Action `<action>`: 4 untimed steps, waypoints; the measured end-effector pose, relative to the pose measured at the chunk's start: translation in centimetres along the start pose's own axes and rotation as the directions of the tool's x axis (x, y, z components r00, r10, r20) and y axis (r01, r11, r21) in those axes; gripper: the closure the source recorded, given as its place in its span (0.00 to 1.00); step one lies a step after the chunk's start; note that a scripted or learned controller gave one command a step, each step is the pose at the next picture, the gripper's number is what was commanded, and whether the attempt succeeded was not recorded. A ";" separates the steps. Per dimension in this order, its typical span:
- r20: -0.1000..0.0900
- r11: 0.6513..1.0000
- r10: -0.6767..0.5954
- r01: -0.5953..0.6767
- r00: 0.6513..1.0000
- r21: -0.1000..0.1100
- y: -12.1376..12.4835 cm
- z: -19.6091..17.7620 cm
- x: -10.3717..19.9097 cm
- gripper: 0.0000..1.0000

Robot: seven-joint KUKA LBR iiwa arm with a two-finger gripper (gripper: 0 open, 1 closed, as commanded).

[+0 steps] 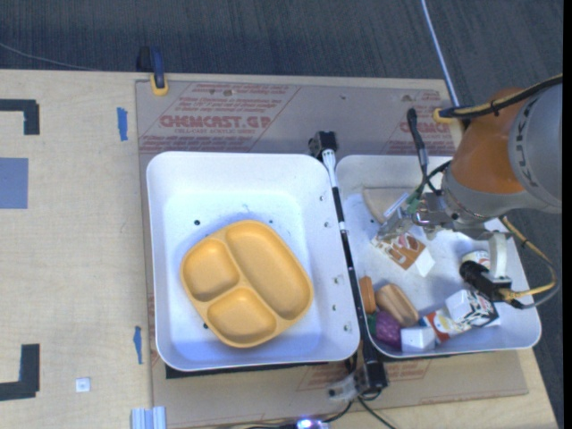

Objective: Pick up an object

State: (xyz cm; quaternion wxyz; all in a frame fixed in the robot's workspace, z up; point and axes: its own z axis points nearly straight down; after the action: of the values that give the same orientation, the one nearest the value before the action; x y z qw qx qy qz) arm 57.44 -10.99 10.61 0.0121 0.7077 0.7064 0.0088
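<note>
Gripper [399,224]: low in right bin [527,324], finger state cannot be told.
Nearest object: brown-and-white packet [407,250], just below the tip.
Packet axis: diagonal, upper-left to lower-right.

Yellow three-compartment plastic tray [247,281]: smooth, slight sheen. Left white plastic bin [170,239] under it: smooth, glossy. Right white plastic bin [523,329] beside that tray: same finish. Pale wood-look counter [71,239] left of the tray: matt. Brown printed cardboard sheet [214,119] behind the tray: matt, papery.
</note>
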 end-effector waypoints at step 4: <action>-0.003 1.000 -0.003 0.004 1.000 0.028 2.6 -3.9 -4.4 1.00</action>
State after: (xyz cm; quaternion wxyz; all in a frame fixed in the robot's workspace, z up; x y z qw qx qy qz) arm 59.95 -15.35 14.63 0.0012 0.7065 0.7077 0.0002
